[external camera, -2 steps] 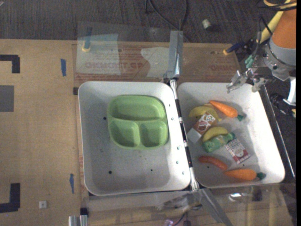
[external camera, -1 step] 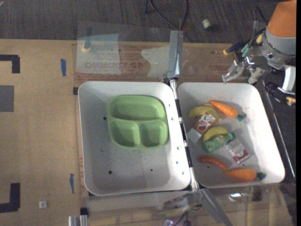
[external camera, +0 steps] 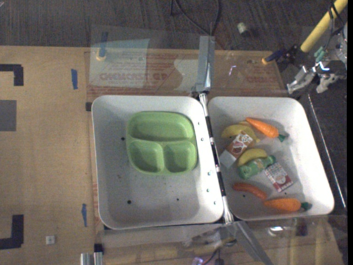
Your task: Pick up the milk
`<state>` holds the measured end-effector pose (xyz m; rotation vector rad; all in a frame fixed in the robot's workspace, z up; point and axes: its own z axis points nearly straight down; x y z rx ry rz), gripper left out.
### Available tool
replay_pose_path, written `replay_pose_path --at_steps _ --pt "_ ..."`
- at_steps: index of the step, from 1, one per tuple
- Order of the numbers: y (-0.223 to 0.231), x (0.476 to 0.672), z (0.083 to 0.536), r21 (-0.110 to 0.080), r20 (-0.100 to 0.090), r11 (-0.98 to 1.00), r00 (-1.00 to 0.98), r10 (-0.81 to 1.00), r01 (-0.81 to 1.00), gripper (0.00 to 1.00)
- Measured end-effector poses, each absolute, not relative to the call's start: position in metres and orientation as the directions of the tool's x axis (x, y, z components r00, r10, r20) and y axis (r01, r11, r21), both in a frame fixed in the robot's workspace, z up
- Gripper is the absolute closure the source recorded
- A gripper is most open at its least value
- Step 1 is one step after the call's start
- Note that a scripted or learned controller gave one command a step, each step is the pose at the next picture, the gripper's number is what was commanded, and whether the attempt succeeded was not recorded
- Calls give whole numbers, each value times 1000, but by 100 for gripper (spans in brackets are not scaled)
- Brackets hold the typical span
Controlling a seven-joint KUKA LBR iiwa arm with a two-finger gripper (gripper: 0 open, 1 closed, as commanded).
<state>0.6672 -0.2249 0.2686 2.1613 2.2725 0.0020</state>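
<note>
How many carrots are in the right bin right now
3. One carrot lies at the far side, one small carrot near the front left, one large carrot at the front. Others might hide under the pile.

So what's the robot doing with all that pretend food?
It is meant to pick up the milk carton, but nothing is being held yet. The tool is up at the far right corner, outside the right bin. The milk lies there among bananas and carrots. The green divided plate sits in the left bin.
</note>
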Motion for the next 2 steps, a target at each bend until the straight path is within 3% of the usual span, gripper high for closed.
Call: replay_pose_path --at_steps 1,2 --pt "-223 667 437 4 -3 96 -96 995 995 0" --pt "-225 602 436 1 -1 -26 26 1000 1000 0"
